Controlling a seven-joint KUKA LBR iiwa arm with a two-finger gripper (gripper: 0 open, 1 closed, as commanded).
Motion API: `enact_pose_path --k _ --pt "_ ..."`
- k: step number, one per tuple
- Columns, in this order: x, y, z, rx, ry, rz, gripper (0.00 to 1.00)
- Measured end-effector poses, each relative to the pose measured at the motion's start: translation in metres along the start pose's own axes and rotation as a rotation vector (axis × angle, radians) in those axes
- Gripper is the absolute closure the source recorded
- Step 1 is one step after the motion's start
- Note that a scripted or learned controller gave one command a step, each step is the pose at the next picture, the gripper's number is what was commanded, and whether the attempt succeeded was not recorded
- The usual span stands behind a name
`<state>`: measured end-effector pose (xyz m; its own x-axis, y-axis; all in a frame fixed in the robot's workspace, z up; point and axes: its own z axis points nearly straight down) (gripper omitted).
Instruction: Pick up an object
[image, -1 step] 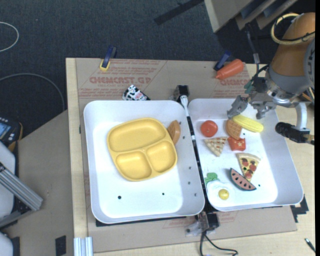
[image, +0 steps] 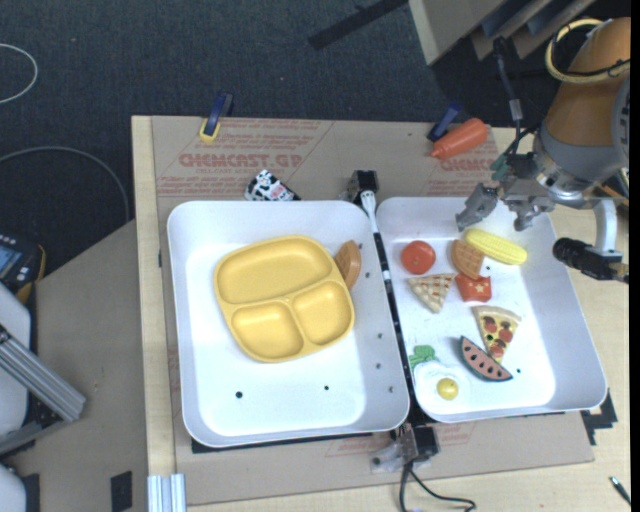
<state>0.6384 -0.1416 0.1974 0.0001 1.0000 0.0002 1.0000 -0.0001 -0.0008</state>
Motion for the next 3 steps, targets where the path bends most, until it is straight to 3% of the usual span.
enact_pose_path --k 2,3 --pt "-0.009 0.007 0.093 0.005 0.001 0.000 0.00" --pt "-0.007 0.006 0.114 0.007 0.003 -0.001 0.00"
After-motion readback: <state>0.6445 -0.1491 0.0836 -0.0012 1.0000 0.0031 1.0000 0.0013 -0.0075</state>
